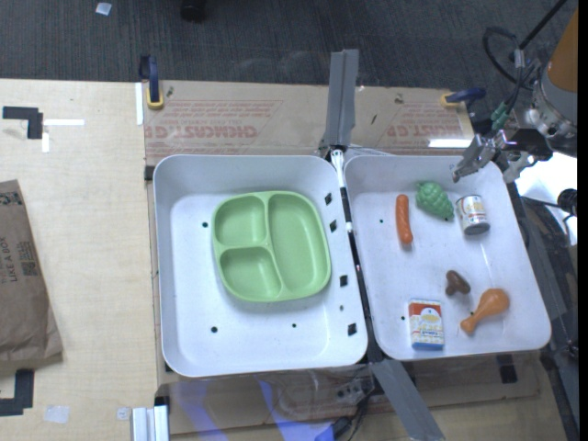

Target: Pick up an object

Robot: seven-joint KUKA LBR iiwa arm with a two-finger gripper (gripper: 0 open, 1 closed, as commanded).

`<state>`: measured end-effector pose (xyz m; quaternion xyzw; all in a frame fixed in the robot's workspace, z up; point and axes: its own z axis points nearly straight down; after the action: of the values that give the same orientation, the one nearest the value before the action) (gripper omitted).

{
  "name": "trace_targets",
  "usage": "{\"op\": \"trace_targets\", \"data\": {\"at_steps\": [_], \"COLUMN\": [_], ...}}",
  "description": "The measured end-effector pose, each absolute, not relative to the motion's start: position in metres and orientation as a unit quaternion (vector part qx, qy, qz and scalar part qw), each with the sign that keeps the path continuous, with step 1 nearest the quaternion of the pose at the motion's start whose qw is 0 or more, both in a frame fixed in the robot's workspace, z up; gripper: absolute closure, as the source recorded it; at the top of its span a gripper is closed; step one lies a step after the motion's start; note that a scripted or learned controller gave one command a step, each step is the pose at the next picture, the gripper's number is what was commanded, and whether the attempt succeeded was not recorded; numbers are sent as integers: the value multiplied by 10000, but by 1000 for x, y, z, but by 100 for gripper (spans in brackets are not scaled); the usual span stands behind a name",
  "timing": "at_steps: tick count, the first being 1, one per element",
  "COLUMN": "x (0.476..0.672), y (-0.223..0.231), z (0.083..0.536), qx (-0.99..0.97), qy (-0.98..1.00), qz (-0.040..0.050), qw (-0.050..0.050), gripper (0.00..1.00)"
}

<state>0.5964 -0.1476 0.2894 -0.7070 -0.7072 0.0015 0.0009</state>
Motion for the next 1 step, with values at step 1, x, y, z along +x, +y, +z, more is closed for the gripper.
{"op": "trace_targets", "data": {"at_steps": [1], "x": [659], "y": [-123], "z": [186], "qx": [-6585], "qy": [-7526], "qz": [10], "qw": [5], "gripper": [0]}}
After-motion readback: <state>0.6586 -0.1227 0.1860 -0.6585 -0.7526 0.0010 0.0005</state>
